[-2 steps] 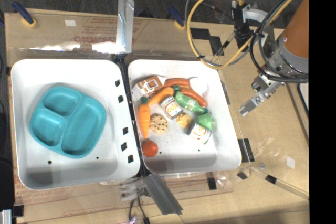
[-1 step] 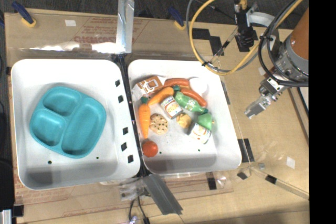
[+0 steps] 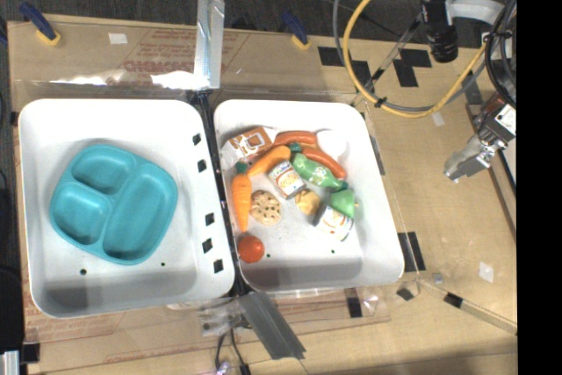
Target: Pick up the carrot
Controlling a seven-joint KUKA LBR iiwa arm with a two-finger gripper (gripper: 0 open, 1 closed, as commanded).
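The carrot [image 3: 241,201] is orange with a small green top. It lies lengthwise along the left wall of the right bin [image 3: 379,224], its tip pointing toward a red tomato [image 3: 250,248]. My gripper [image 3: 465,162] is outside the bins, over the bench well to the right of the right bin and far from the carrot. Nothing shows in its grasp.
Around the carrot lie a cookie [image 3: 265,207], a small can [image 3: 286,178], an orange sausage-like piece [image 3: 270,159], a green vegetable [image 3: 316,169] and several other toy foods. The left bin [image 3: 35,189] holds a teal divided plate [image 3: 112,204]. Yellow and grey cables [image 3: 386,39] loop at the back right.
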